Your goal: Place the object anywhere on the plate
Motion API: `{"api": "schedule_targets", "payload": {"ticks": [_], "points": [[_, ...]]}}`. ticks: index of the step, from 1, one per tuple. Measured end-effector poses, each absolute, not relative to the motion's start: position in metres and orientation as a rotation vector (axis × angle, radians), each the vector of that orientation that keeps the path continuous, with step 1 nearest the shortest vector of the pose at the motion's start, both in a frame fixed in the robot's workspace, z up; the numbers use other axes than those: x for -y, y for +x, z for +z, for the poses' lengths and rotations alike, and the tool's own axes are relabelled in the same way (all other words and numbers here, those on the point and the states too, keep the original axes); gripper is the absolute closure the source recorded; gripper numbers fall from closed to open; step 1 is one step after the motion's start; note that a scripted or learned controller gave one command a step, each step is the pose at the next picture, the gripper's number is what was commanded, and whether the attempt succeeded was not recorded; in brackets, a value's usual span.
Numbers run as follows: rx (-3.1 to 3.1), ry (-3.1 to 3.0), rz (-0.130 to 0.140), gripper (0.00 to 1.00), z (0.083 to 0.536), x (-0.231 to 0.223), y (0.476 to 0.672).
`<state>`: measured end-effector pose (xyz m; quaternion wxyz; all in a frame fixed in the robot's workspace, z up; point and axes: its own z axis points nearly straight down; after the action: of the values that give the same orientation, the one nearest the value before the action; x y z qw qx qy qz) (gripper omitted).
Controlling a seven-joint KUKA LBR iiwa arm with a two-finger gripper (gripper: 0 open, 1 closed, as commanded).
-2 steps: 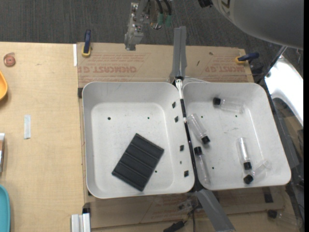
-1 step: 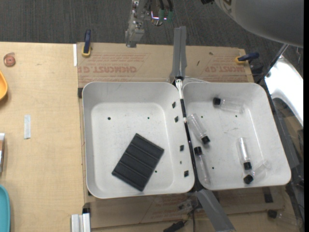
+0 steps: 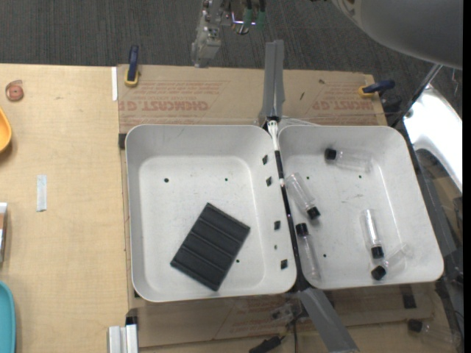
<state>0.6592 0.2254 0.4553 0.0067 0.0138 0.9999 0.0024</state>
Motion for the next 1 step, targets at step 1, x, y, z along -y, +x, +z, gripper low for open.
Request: {"api": "schedule_targets", "payload": {"ticks": [1], "points": [[-3.125,0.044,0.009,1.0,0.4637,-0.2255,0.6605]]}}
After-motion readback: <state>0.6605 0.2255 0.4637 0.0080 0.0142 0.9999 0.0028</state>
